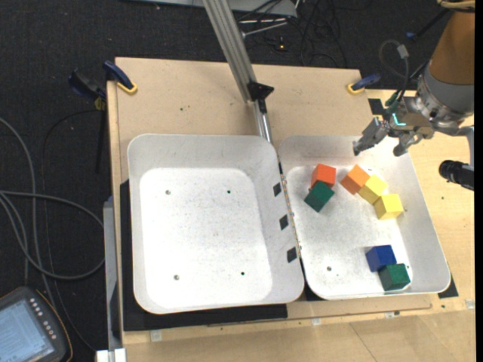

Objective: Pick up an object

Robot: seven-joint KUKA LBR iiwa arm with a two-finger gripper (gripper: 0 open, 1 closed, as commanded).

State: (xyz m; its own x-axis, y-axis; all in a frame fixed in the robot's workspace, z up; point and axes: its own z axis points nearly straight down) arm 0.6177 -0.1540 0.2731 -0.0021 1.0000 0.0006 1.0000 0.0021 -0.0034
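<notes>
The right bin [423,225] holds several small blocks. An orange block [324,174] sits on the upper edge of a dark green block [319,197] near the bin's left side. To their right lie another orange block [354,179] and two yellow blocks [373,189] [389,206] in a slanted row. A blue block [380,257] and a green block [395,277] rest near the front right corner. My gripper [385,140] hangs open above the bin's back edge, up and to the right of the row, with nothing between its fingers.
The left bin [143,202] lies beside the right one, joined by black clips at the seam [285,221]. A slanted metal pole [230,36] crosses the back of the bench. Clamps [121,78] [362,84] sit at the bench's back corners.
</notes>
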